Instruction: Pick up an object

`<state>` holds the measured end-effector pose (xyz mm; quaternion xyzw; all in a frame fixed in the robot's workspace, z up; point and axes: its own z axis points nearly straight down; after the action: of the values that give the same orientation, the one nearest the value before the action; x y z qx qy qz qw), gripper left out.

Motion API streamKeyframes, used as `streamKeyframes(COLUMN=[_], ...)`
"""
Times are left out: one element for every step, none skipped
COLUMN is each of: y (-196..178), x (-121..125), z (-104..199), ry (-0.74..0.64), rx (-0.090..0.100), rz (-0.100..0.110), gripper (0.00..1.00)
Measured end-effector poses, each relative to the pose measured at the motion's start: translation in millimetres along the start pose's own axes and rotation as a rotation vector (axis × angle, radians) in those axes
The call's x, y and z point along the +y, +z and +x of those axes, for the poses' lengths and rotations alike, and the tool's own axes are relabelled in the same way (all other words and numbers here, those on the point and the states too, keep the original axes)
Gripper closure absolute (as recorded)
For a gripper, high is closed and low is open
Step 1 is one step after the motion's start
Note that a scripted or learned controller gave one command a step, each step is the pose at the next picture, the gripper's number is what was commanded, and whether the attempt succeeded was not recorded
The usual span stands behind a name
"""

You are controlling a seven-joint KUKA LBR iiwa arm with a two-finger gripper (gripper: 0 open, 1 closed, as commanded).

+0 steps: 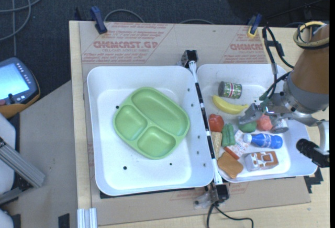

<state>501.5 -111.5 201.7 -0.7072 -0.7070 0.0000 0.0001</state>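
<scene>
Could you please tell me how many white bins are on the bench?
2. The left bin holds a green divided plate; the right bin holds the small items, with the gripper over them.

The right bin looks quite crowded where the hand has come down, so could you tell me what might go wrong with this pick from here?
1. The hand sits among tightly packed items: the banana, a green item and a red one. It may close on two at once, or on none.
2. The blue-and-white bottle lies just below; a descent could nudge it.
3. Everything is crowded near the right bin's wall, so a pushed item could wedge there.
</scene>
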Motion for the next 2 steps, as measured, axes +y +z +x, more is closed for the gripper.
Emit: streamKeyframes(y=[120.6,117.0], x=[22.7,68.6], z=[-45.3,-29.8], ry=[0.005,-0.003], rx=[0.004,-0.002], rz=[0.0,-0.005], gripper=[0.0,0.0])
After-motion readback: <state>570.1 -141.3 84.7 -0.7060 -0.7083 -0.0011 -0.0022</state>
